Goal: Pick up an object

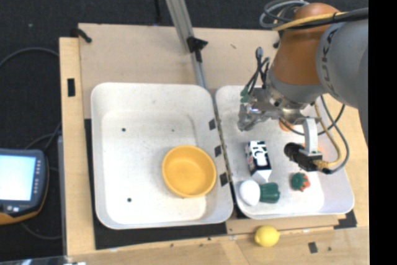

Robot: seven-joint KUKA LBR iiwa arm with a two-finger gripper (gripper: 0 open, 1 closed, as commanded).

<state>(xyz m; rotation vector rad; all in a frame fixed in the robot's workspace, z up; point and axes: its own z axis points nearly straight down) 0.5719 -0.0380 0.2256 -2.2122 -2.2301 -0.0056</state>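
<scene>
- Over the right bin [338, 198], the grey-and-orange arm [310, 53] hangs low, its tool [248, 116] near the bin's far-left corner; whether it is clenched or released cannot be told.
- Just nearer lies a black-and-white box [258, 155], with a white ball [250, 192] touching a green cup [269, 193] beyond it.
- A yellow bowl [189, 170] sits in the left bin [124, 108].
- A lemon [267, 236] rests on the desk [124, 53], outside both bins.

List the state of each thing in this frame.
Yellow bowl: upright in left bin.
Black-and-white box: lying in right bin.
White ball: touching green block.
Lemon: on bench, outside bins.
Gripper: over right bin, holding nothing visible.
</scene>
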